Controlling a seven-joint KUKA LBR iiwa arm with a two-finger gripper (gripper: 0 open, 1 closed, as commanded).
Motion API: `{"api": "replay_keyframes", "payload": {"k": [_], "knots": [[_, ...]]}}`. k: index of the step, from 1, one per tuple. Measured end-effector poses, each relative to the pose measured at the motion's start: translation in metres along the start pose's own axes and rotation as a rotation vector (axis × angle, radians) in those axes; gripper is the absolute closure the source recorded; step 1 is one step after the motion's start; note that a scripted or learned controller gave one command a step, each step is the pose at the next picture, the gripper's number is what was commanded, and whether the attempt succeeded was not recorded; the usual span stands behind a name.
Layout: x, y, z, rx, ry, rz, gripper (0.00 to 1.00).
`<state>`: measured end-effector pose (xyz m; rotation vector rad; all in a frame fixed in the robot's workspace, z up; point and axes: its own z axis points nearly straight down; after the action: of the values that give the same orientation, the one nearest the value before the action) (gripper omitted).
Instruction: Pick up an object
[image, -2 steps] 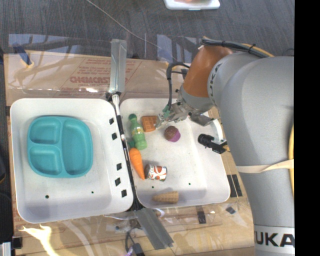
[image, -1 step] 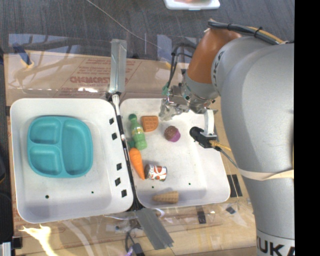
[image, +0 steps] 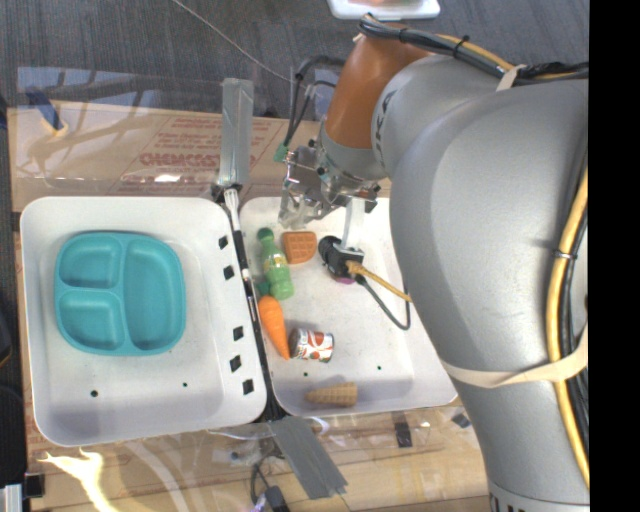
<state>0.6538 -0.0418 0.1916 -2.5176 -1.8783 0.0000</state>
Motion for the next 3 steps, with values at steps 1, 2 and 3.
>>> {"api": "replay_keyframes", "payload": {"k": [1,2,3], "knots": [[0.020,-0.003,0.000,0.000,-0.001,0.406,1.00],[0.075,-0.039,0.001,0.009,-0.004,0.803,1.00],[0.090,-0.083,0.001,0.005,-0.002,1.075,1.00]]}}
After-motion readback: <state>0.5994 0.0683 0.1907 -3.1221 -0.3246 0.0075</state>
